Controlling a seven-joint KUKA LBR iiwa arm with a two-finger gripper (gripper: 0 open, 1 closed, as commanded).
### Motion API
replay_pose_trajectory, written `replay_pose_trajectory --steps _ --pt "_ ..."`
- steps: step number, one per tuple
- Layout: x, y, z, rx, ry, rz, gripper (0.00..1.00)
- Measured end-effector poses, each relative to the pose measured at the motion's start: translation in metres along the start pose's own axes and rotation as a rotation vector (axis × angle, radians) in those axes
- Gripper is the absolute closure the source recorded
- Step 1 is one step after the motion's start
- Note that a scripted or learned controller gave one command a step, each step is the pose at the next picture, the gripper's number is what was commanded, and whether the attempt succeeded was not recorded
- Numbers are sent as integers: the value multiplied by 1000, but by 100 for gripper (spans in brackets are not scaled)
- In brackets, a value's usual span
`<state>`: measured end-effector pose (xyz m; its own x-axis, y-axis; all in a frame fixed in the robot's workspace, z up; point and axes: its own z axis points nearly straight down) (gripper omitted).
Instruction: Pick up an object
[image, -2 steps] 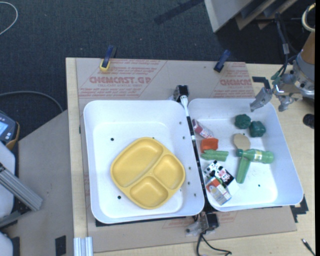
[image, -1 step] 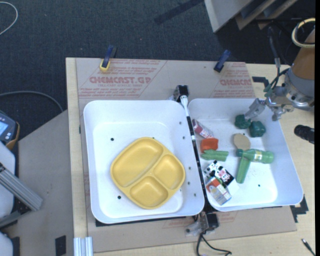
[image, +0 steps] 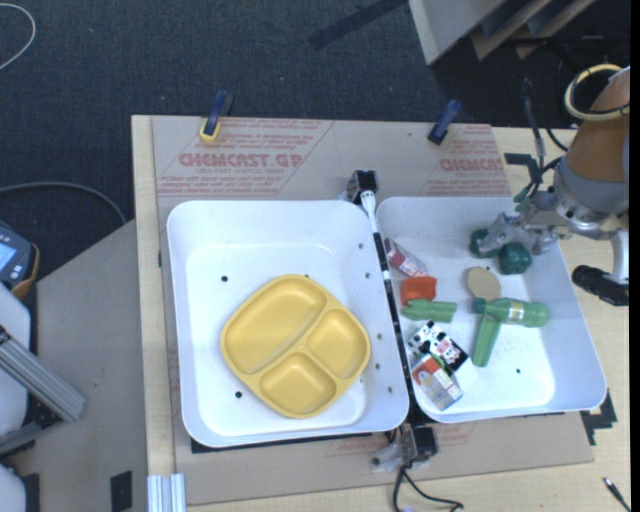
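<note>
Camera view, from above at a slant. Worktop (image: 150, 300) covered with a cardboard sheet (image: 300, 150) printed in red, held by two clamps at the far edge (image: 213, 118) (image: 444, 122). Two shallow white bins side by side: left bin (image: 190, 250), right bin (image: 570, 370).

In the left bin: a yellow three-compartment tray (image: 295, 345), lying flat near the middle.

In the right bin, spread from the left wall toward the centre: a small red-and-white packet (image: 405, 262) toward the far left; an orange block (image: 419, 289) just nearer; a green piece (image: 429, 311) touching its near side; a black-and-white patterned toy (image: 438, 346); a small printed carton (image: 436, 382) at the near left. At centre: a tan oval piece (image: 484, 283), with a green T-shaped toy (image: 503, 323) just nearer.

Arm (image: 597, 150) reaching in from the right, hand (image: 515, 240) low over the far right part of the right bin, beside a dark green round object (image: 515, 259). Fingers: cannot tell whether apart or together, nor whether clamped on the green object.
</note>
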<state>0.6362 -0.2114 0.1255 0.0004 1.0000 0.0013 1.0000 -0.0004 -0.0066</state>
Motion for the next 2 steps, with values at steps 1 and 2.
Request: replay_pose_trajectory --steps 1,2 --pt "2 0 43 -2 3 -1 0" --pt "1 1 29 -6 -1 -2 100"
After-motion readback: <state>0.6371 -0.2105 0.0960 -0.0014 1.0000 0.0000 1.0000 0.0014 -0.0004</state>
